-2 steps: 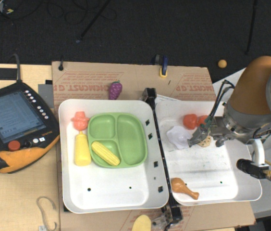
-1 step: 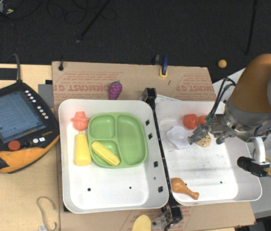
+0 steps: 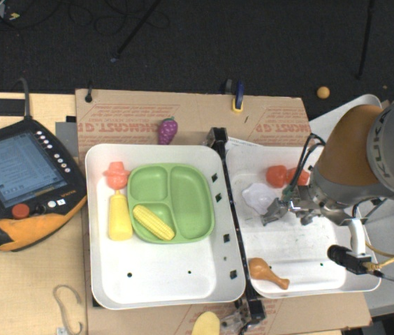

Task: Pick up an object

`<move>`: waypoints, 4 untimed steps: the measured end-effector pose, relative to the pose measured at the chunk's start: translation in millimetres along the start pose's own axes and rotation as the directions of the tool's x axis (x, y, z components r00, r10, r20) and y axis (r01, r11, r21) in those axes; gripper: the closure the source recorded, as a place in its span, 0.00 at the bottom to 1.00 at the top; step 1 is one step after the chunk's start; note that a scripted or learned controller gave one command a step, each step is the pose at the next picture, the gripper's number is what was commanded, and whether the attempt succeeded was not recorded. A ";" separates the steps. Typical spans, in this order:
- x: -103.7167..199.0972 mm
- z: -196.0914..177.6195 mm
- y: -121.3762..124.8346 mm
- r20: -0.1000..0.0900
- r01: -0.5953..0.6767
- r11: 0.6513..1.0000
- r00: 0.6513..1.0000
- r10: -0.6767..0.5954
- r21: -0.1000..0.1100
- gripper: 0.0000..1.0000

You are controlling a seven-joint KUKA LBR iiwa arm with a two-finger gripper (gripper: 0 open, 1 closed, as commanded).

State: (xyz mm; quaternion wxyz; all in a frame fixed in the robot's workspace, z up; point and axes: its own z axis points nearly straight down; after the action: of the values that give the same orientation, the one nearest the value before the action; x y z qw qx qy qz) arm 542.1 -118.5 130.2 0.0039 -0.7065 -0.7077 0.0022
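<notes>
My gripper (image 3: pixel 276 213) hangs low over the middle of the right bin (image 3: pixel 302 260), reaching in from the right. Just to its left lies a crumpled clear-white item (image 3: pixel 256 197), close to the gripper tip; whether they touch I cannot tell. A red tomato-like piece (image 3: pixel 278 176) lies behind the gripper near the bin's back wall. An orange-brown drumstick (image 3: pixel 267 273) rests at the bin's front left corner, apart from the gripper.
The left bin (image 3: pixel 155 278) holds a green divided plate (image 3: pixel 183 201) with a yellow corn cob (image 3: pixel 154 222), a yellow bottle (image 3: pixel 119 217) and a pink-red toy (image 3: pixel 116 176). Purple grapes (image 3: pixel 168 130) lie behind it. A pendant tablet (image 3: pixel 17 173) sits far left.
</notes>
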 end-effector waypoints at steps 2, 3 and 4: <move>0.1 32.5 0.1 0.000 -0.007 1.000 1.000 0.007 -0.006 1.00; -8.8 -19.0 6.9 0.003 -0.005 1.000 1.000 0.005 -0.010 1.00; -16.0 -66.2 13.7 0.003 -0.004 1.000 1.000 0.004 -0.011 1.00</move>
State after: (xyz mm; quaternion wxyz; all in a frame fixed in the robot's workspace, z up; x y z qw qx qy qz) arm 556.4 -134.6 196.2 -0.0011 -0.7078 -0.7064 -0.0007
